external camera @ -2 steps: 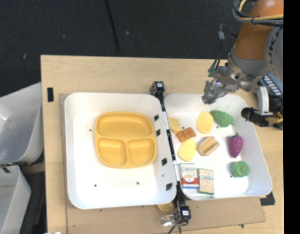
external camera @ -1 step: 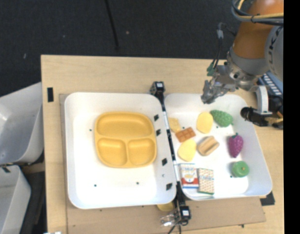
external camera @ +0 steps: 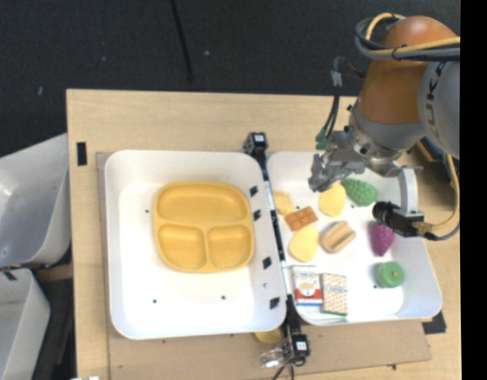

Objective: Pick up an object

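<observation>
**Claw low over the far end of the right bin**

Gripper (external camera: 324, 179) sits at the far side of the right bin (external camera: 413, 295), hanging from the grey arm with its orange band. From this slanted view I cannot tell whether the claw is spread or closed, and nothing can be seen caught in it. Its tip is just above a rounded yellow toy piece (external camera: 332, 203); whether they touch cannot be made out.

Close around that piece the bin is crowded. A bumpy green toy (external camera: 360, 191) lies just to its right. An orange waffle-like square (external camera: 301, 217) and a pale yellow wedge (external camera: 283, 203) lie to its left, near the bin's dividing edge. Nearer the camera are a second yellow piece (external camera: 304, 245) and a tan bread roll (external camera: 337, 237), side by side. A purple toy fruit (external camera: 382, 239) and a round green one (external camera: 390, 274) lie toward the right wall. Two small printed boxes (external camera: 321, 290) rest together at the near edge.

The left bin (external camera: 132, 291) holds a yellow three-compartment tray (external camera: 203, 226), well apart from the arm.
</observation>
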